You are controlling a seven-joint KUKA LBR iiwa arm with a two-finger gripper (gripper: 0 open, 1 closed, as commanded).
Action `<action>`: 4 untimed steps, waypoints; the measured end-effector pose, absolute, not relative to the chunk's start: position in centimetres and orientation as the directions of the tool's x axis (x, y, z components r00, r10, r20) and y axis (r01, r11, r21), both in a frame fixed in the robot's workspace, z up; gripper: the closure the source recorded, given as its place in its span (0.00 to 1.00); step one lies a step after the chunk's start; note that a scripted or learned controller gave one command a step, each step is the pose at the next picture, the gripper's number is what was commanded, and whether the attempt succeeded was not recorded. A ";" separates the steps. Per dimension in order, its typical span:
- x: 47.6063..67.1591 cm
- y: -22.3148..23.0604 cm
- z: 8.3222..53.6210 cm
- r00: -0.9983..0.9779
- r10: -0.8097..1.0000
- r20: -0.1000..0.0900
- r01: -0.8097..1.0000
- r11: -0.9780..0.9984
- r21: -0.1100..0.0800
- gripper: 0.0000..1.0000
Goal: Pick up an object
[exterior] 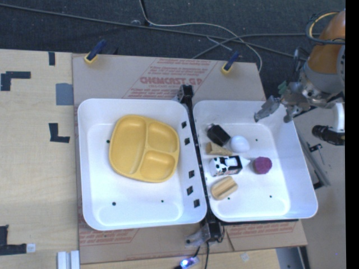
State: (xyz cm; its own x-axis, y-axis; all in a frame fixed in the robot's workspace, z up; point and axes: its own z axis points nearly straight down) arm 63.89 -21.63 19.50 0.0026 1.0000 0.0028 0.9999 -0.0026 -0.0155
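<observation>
Candidate objects lie clustered in the right bin [291, 167], toward its left half: a black block [218, 134] uppermost, a white ball [240, 144] just beside it, a tan wedge [217, 149] below the block, a black-and-white cow-patterned piece [226, 165], a tan bread-like piece [224, 188] lowest, and a purple ball [262, 165] set a little apart to the right. The gripper [279, 109] hovers at the bin's upper right rim, fingers spread and holding nothing, well apart from the cluster. Likely risks: block, wedge, ball and cow piece sit touching or nearly so, so a descent could straddle two items or shove one aside; the balls could roll from a glancing finger. The left bin [90, 167] holds a yellow divided plate [144, 148], centre-left of frame.
</observation>
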 end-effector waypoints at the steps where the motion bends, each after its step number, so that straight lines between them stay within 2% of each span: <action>1: 64.2 -21.6 20.4 -0.001 1.000 0.000 1.000 0.001 -0.001 0.00; 2: 63.4 -22.2 14.9 0.000 1.000 0.000 1.000 0.000 -0.006 0.00; 3: 63.2 -22.0 8.5 -0.003 1.000 -0.002 1.000 0.003 -0.003 0.00; 4: 63.3 -22.0 8.6 -0.002 1.000 -0.004 1.000 0.002 0.001 0.00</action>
State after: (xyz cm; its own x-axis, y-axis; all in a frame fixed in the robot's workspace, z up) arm 63.35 -21.98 8.65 -0.0022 1.0000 -0.0037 1.0000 0.0022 0.0013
